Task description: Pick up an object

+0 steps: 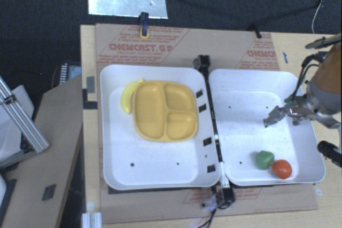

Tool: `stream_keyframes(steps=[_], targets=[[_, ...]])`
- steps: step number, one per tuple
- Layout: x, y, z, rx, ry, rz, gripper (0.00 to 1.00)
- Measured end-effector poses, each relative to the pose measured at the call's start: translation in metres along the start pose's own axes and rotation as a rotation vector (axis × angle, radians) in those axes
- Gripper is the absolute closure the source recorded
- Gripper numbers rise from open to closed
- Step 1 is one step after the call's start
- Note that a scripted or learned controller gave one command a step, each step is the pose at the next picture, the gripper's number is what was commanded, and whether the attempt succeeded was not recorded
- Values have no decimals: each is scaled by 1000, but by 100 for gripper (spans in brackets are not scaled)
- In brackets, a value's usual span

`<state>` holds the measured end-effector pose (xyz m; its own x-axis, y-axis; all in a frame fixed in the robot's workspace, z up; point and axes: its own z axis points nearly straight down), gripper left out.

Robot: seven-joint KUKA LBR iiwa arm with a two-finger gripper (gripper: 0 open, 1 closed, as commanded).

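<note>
Two white bins are seen side by side on the bench. In the left bin, a yellow divided plate is placed near the far edge, and a banana is touching its left side. In the right bin, a green object and a red ball are lying together near the front right corner. The gripper is held above the right edge.

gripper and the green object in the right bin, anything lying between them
Nothing lies there. In the camera view, only bare white bin floor runs from the gripper down to the green object; the red object sits just to its right, off that line.
</note>
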<state>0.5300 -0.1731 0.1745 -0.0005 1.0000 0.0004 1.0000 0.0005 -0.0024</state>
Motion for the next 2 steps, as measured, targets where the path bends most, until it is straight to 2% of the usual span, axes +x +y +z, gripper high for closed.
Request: stream_keyframes(steps=[1, 2], targets=[[-7, 6, 49, 1, 0, 1, 0], [-8, 7, 35, -5, -2, 1, 100]])
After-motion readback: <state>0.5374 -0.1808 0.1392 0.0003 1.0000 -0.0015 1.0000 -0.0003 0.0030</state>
